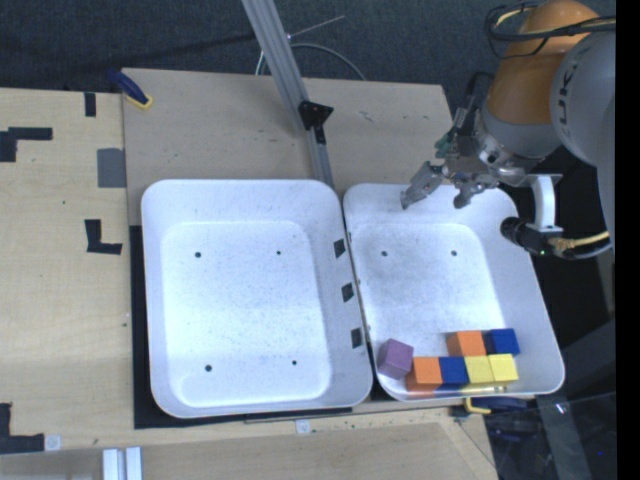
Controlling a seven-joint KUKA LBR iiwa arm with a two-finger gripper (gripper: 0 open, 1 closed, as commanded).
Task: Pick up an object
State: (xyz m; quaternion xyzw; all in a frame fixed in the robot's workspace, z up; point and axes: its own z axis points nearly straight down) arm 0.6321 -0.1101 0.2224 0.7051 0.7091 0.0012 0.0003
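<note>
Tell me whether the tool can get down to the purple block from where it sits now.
Probably yes. The tool hangs open over the far rim of the right bin, and the purple block lies at the near edge, slightly apart from the other blocks, with bare bin floor between them.

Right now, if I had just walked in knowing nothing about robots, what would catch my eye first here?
Probably the cluster of coloured blocks, orange, blue, yellow and one purple, huddled in the near corner of the right bin. Next, the big grey and orange arm reaching in from the right, its pincer with fingers spread over that bin's far edge, holding nothing. The left bin sits beside it.
</note>
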